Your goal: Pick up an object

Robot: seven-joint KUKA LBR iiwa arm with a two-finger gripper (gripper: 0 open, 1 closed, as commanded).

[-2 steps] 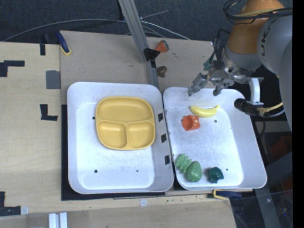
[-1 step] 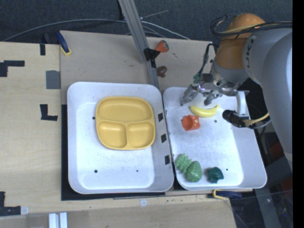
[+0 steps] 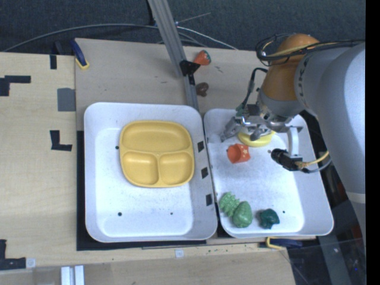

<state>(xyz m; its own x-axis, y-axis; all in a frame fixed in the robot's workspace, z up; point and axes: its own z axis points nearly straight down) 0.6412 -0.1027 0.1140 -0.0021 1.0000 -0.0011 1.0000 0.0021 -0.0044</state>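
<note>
My gripper (image 3: 252,129) hangs over the far part of the right bin (image 3: 309,212), just above a yellow round object (image 3: 255,139) that its fingers partly hide. An orange-red object (image 3: 238,153) lies just left and in front of the gripper. At the bin's near end sit a green ridged object (image 3: 236,209) and a small dark teal object (image 3: 269,218). I see nothing lifted between the fingers.
The left bin (image 3: 101,218) holds a yellow divided tray (image 3: 157,152). A grey slanted pole (image 3: 169,34) rises behind the bins, with a small orange item (image 3: 203,57) and a brown one (image 3: 202,89) on the bench beside it. The arm's bulk fills the right side.
</note>
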